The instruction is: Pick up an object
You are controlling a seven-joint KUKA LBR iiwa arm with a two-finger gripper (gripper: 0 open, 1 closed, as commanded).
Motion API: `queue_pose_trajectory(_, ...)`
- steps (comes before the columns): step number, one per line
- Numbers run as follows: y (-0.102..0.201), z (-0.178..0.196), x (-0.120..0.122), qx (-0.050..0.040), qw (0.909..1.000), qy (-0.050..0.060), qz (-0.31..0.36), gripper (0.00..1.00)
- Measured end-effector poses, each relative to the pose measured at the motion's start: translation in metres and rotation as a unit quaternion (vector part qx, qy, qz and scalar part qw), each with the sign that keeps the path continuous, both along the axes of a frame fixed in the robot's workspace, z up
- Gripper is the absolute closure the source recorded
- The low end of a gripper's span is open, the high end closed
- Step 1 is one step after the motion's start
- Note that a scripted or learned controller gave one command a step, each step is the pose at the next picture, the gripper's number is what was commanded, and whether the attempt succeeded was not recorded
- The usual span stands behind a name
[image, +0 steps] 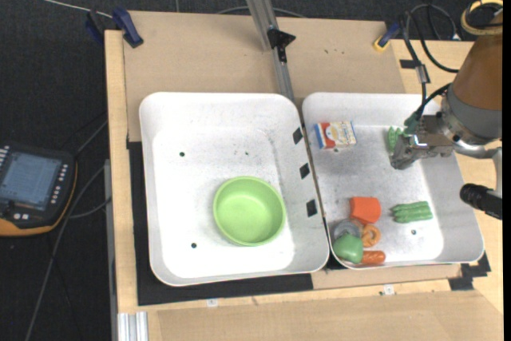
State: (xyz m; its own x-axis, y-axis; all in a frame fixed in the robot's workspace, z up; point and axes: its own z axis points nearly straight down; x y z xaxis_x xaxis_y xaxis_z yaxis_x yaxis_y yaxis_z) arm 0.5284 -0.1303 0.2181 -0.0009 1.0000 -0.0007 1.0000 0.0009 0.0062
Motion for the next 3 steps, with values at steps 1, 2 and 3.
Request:
queue_pose_trajectory(1,0.002,0.045,-0.006,0.0001,1.0,0.001,0.0,1.0)
queue_pose_trajectory(2,0.05,0.045,-0.002,0.0009,1.0,0.003,0.002,1.0)
queue_pose_trajectory(3,0.1,0.033,-0.016,0.0009,1.0,0.003,0.001,1.0)
